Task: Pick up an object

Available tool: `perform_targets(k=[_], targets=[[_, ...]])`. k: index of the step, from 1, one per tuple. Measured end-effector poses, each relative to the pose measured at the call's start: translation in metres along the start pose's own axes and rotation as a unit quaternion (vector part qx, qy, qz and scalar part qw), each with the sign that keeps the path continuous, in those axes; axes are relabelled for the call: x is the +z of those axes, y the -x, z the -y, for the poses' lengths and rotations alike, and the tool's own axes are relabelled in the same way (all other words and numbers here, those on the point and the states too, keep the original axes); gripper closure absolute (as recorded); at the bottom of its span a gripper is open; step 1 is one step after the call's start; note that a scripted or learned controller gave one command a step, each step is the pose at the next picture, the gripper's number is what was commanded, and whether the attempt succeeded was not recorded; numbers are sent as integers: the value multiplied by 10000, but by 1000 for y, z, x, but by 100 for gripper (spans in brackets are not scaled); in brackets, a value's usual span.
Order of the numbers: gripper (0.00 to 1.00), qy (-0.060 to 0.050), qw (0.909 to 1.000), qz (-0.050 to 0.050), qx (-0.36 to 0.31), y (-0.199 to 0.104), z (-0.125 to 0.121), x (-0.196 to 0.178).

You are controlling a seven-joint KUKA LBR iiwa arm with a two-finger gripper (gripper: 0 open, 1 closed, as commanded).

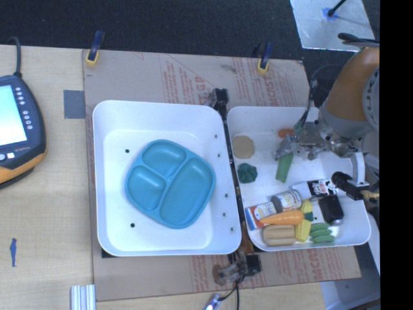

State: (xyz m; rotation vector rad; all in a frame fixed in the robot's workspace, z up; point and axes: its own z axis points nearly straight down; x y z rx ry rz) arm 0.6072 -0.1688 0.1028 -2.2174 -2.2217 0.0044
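Note:
My gripper [295, 150] hovers over the back half of the right bin [258, 118], with the arm coming in from the right. A green rectangular block [284, 168] sits just below the gripper's left side, its upper end touching or tucked under the gripper. A small orange piece [286, 133] lies just behind the gripper. A tan round disc [243, 146] and a dark green lump [247, 172] lie to the gripper's left.
The right bin's front holds a small bottle [276, 206], a carrot [282, 219], a corn cob [303, 228], a bun [277, 236] and a green pod [321, 233]. The left bin [110, 128] holds a blue divided plate [170, 183]. A tablet controller [16, 124] lies far left.

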Motion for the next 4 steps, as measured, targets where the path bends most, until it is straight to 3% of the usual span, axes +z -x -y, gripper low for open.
perform_targets(k=[1, 2, 3, 4], targets=[[0, -8, 10000, 0, -12, -16, 49, 12], [100, -11, 10000, 8, -25, -14, 48, 1], [0, -12, 10000, 9, -25, -15, 48, 1], [0, 0, 10000, 5, -26, -48, -1, 11]])
